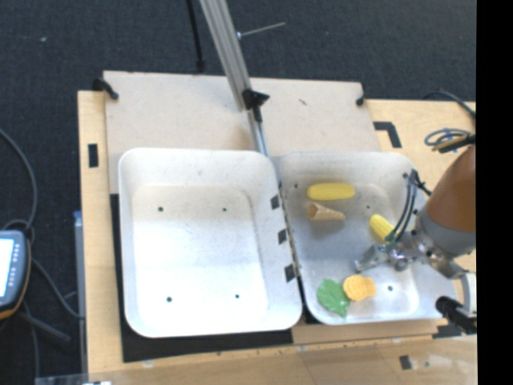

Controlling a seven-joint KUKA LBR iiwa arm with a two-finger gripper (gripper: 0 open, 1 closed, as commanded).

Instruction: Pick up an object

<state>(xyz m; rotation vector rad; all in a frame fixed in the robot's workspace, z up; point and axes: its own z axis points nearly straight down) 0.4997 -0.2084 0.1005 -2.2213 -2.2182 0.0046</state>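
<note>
The right bin holds several small toys. A long yellow piece lies near its far wall, with a tan cone just in front of it. A short yellow piece sits toward the right side. An orange round piece and a green leafy piece rest side by side near the front wall. My gripper is low in the bin's right half, just below the short yellow piece and above the orange one. Nothing shows between its tips.
The left bin sits beside the right one, their rims meeting at the middle. A slanted metal rail rises from the back of the bench. Cables lie at the bench's right edge.
</note>
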